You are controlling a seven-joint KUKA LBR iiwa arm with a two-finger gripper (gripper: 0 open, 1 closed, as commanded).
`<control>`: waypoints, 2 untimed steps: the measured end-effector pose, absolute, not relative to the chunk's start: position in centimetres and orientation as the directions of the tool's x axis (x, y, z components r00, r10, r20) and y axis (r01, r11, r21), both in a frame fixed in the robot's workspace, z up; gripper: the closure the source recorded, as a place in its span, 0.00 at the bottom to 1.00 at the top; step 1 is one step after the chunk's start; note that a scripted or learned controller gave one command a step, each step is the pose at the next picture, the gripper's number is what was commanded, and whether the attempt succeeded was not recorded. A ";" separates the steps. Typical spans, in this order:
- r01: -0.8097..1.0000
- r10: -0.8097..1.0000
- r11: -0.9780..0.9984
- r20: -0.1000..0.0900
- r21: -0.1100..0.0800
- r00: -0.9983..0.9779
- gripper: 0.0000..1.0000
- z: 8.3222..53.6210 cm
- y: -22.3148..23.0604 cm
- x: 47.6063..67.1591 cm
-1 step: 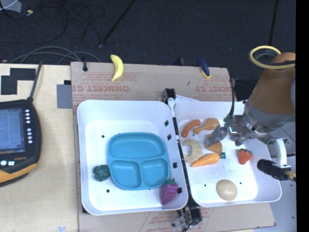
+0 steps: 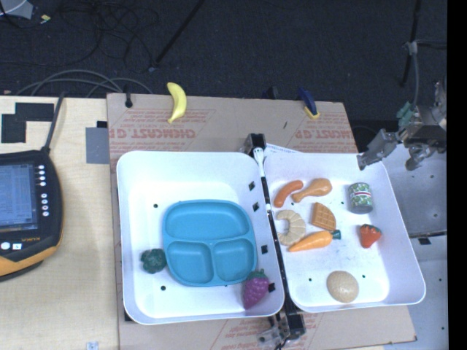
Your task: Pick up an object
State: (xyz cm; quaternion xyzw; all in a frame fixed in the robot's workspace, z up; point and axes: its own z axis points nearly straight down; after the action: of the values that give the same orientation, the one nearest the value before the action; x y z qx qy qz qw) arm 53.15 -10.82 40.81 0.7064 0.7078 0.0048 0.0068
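The right bin (image 2: 398, 268) holds several toy foods: a red sausage (image 2: 287, 192), a chicken drumstick (image 2: 315, 189), a green can (image 2: 360, 197), a waffle wedge (image 2: 323, 216), a pale croissant (image 2: 290, 226), a carrot (image 2: 312, 241), a strawberry (image 2: 370, 235) and a beige egg-like piece (image 2: 342, 286). My gripper (image 2: 394, 143) hangs at the right edge, just beyond that bin's far right corner, above and to the right of the can. Nothing shows in its grasp.
The left bin (image 2: 139, 188) carries a blue divided plate (image 2: 209, 240), a broccoli piece (image 2: 153, 260) and purple grapes (image 2: 255, 290). A banana (image 2: 176, 100) and a blue clip (image 2: 309, 102) lie on the cardboard behind the bins. A control pendant (image 2: 25, 210) rests at far left.
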 end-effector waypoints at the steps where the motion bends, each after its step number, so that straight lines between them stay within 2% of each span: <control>1: 1.000 1.000 0.010 0.002 0.006 -0.010 0.00 46.9 -2.4 52.2; 2: 1.000 1.000 0.005 -0.001 -0.004 -0.005 1.00 47.4 -2.8 52.2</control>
State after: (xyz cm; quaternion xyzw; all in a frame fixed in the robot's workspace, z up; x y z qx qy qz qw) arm 52.23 -2.77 47.41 0.7053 0.7089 -0.0017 -0.0010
